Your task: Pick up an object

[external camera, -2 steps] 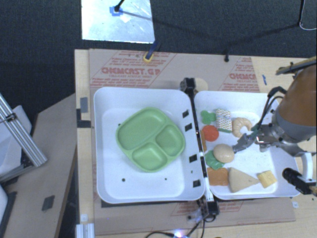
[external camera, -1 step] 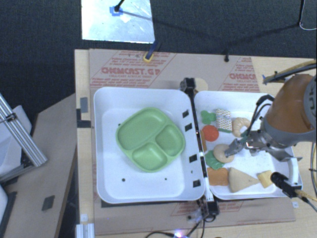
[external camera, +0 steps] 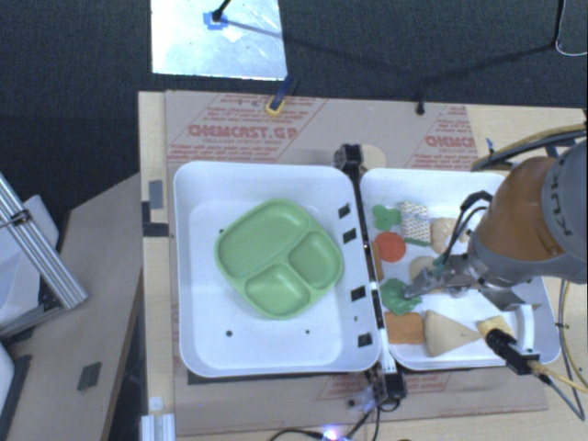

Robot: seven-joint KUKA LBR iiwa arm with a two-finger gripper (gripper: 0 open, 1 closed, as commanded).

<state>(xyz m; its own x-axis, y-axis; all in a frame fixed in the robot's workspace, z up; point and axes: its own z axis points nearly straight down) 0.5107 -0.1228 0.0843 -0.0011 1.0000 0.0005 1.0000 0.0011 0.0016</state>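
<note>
Even overhead light, slightly soft, low-res.

Open room across most of the left bin [external camera: 197,338], around the green divided plate [external camera: 279,258] lying at its middle. Crowded going in the right bin [external camera: 547,343]: red round piece [external camera: 390,246], green pieces [external camera: 395,294], orange slab [external camera: 404,328] and pale wedge [external camera: 447,332] packed close, with the arm [external camera: 528,223] overhead. Barred between the bins by the black-clipped divider [external camera: 363,265].

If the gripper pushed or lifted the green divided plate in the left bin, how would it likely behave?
The green three-compartment plastic plate looks rigid and thin, so probably light and stiff. It lies flat on the left white bin's smooth floor, so a push would likely slide it, not tip it. Its broad, low rim may be awkward for a two-finger gripper.
</note>
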